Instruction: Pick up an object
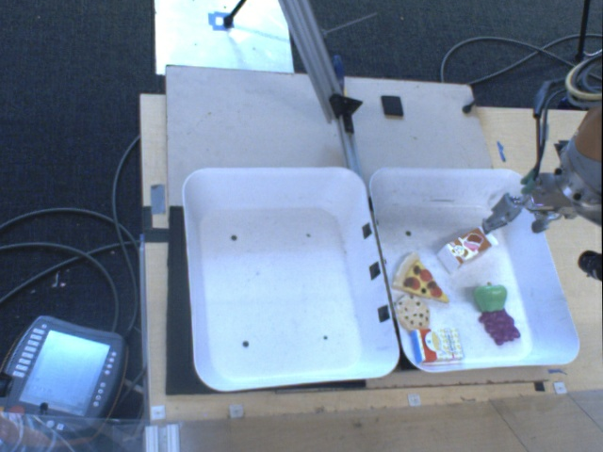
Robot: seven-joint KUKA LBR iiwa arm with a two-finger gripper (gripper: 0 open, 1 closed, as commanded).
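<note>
You would have found the table carrying two white bins, the left bin bare and the right bin holding the toys. The hand hung at the right bin's far right; I could not tell how far open it was, nor see anything in it. The small carton lay just near-left of it, long axis running toward the hand.

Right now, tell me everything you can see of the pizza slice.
The pizza slice is a small flat toy wedge, yellow-orange with red round spots and a darker crust edge. It lies flat on the floor of the right bin, near its left wall, pointed end toward the far side. A spotted cookie sits right below it, seemingly touching.
</note>
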